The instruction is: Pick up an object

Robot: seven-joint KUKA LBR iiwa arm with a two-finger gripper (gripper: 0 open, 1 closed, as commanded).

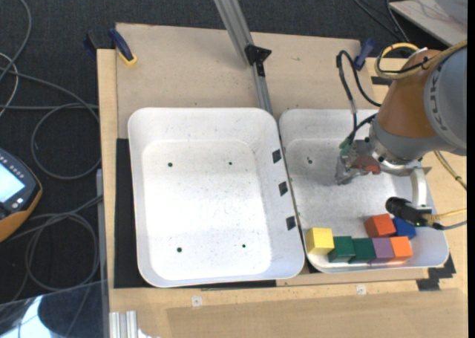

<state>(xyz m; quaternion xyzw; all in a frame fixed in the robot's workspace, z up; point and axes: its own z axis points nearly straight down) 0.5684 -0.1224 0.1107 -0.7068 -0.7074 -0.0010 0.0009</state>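
Several coloured blocks lie along the near edge of the right bin (319,180): a yellow block (320,239), a green block (343,247), a second green block (364,249), a purple block (384,247), an orange block (401,247), a red-orange block (380,224) and a blue block (404,228). My gripper (346,171) hangs over the middle of the right bin, behind the row of blocks and apart from them. Nothing shows in its grasp.
The left bin (200,195) sits beside the right one, the two rims meeting in the middle. A slanted metal pole (237,24) rises behind the bins. Cables loop by the arm at the right and on the floor at the left.
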